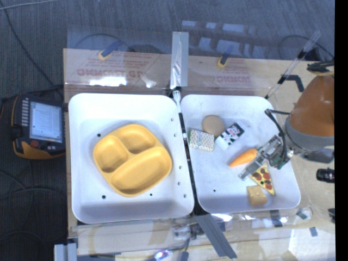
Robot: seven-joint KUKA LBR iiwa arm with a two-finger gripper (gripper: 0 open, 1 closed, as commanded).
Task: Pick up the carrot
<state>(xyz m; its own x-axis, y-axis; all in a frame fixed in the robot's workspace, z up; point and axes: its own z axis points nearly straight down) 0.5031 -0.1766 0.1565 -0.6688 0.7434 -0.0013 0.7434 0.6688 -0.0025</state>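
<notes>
Tool [256, 166] beside carrot [242, 157] in right bin [283, 197], finger state impossible to tell.

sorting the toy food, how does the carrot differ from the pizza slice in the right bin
The carrot is plain orange and tapered like a cone; the pizza slice is a flat wedge, yellow with red spots. The carrot points left toward the bin's middle; the pizza slice lies nearer the front edge. Both lie in the right bin, next to the claw.
</notes>
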